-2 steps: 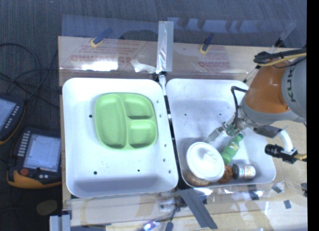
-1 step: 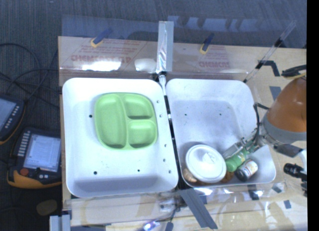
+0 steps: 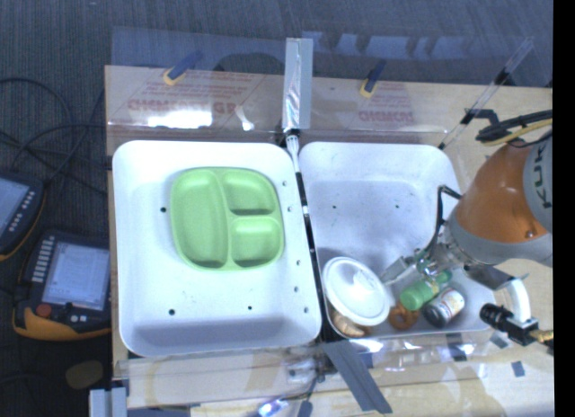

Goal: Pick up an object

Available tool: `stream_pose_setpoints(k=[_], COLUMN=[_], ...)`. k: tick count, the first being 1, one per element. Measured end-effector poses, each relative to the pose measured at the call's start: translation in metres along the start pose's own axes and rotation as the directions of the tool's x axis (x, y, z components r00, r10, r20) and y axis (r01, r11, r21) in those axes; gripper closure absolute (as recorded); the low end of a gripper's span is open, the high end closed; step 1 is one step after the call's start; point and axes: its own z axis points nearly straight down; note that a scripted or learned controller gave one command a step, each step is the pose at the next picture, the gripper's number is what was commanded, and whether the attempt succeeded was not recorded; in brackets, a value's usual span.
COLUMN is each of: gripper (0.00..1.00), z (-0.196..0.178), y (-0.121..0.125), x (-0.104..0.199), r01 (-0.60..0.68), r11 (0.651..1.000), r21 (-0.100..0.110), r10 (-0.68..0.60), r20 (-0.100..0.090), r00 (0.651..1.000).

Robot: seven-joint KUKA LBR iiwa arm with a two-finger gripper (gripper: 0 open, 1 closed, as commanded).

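Reaching into the right bin, the arm is judged to be at the approach-and-descend step of a pick; no object is seen lifted.

Near edge of the right bin: a cluster of objects is packed along the front wall. A white bowl lies at the left of the cluster, with a brownish item partly tucked beneath its front rim. Just right of the bowl are a small brown round piece, a green bottle-like object and a dark can with a pale label, all close together, some touching.

Directly above this cluster the gripper is seen, its metallic parts just over the green bottle-like object. Whether contact is made cannot be told. Opening of the claw cannot be told either; nothing is seen clamped in it.

Next move, as judged: a clean vertical descent onto one item is called for, since neighbours crowd the target.

Farther back, the left bin holds a green divided tray, well apart from the gripper.
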Motion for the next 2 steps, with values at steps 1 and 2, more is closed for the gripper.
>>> stream_pose_setpoints(k=[1,2], gripper=[0.0,0.0], z=[-0.053,-0.056], y=[0.053,0.039], x=[0.028,-0.045], r01=[0.267,0.194], r11=[0.964,0.981], r21=[0.014,0.015], r10=[-0.267,-0.194], r20=[-0.022,-0.02], r00=[0.964,0.981])
